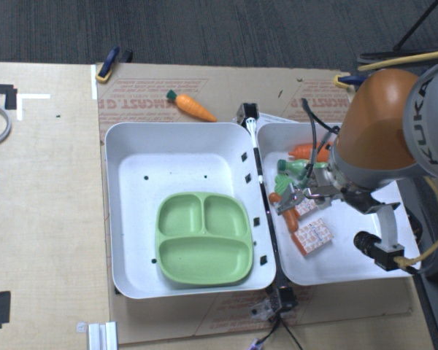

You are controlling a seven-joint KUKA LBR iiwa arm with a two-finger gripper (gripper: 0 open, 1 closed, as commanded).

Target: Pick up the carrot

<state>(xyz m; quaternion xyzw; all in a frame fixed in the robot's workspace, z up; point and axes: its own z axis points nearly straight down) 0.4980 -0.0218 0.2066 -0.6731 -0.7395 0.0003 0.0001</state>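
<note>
Dark grey ribbed carpet floor [204, 13] along top. Pale wooden bench top [44, 217] at left, with printed brown cardboard sheet [226, 86] laid on it.

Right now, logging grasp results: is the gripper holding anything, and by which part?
Cannot be told: the gripper sits low among the right bin's clutter.

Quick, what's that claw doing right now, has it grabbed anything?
Claw: low in the right bin among the toy foods; whether it is open, closed or holding something cannot be told from this view.
</note>
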